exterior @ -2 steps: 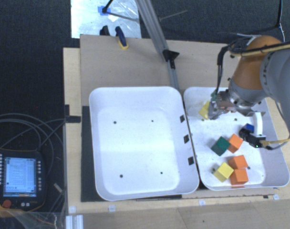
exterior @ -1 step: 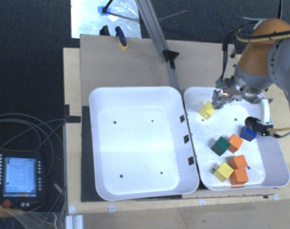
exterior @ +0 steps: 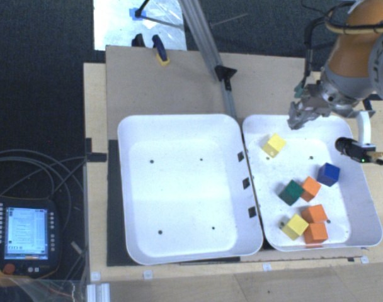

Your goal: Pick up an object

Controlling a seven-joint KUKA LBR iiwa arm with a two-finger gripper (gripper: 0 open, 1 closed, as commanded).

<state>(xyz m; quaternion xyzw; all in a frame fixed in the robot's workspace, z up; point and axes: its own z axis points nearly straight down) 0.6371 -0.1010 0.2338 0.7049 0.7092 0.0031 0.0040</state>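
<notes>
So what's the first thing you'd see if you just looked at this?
Probably the bright blocks in the right bin: a yellow block alone near the top, then green, blue, orange and another yellow bunched lower down. Next, the grey arm with its orange band, whose gripper hangs over that bin's top edge.

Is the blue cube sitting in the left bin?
No, the blue cube sits in the right bin, near its right wall, beside the other cubes.
</notes>
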